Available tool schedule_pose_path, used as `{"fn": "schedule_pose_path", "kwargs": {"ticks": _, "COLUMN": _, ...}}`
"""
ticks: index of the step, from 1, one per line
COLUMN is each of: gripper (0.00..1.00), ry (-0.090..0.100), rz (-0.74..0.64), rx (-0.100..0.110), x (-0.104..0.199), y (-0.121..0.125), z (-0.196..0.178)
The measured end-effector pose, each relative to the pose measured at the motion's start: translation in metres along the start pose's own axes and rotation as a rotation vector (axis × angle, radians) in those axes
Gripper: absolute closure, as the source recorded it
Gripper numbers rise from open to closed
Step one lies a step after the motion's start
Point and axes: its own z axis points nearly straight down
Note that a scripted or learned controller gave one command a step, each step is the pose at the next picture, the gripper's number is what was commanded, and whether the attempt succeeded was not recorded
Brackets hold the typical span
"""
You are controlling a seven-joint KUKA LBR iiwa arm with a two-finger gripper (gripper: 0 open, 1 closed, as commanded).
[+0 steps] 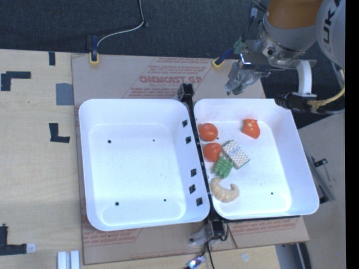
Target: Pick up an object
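The bench (33,150) of pale wood carries a cardboard sheet (162,80) with red lettering, and on that sheet sit two shallow white bins side by side, joined along a black clipped seam. The left bin (90,150) shows just a few small dark dots on its floor, while the right bin (286,167) holds all the loose items, gathered mostly toward its left half. The arm (297,10), grey with its orange band, comes in from the upper right and hangs above the far rim of the right bin, over the cardboard rather than over the bin floor. Its gripper (240,83) points down and to the left, well apart from every item; the tips are small and dark against the board, so how far they are spread cannot be told, though nothing appears to be caught between them. Within the right bin, a curled tan piece (225,190) lies nearest the front, close to the seam. Just above it a green knobbly item (222,166) touches a small checked block (236,153). Two red round pieces sit by the seam, one (208,131) above the other (212,151). A red-orange piece (251,128) lies apart, nearer the far wall.
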Motion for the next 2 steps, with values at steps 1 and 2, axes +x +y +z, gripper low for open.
{"fn": "schedule_pose_path", "kwargs": {"ticks": 1, "gripper": 1.00, "ry": -0.003, "rz": 0.009, "rx": -0.009, "x": 0.011, "y": -0.072, "z": 0.034}}
{"fn": "schedule_pose_path", "kwargs": {"ticks": 2, "gripper": 1.00, "ry": -0.004, "rz": 0.003, "rx": -0.016, "x": 0.080, "y": -0.080, "z": 0.032}}
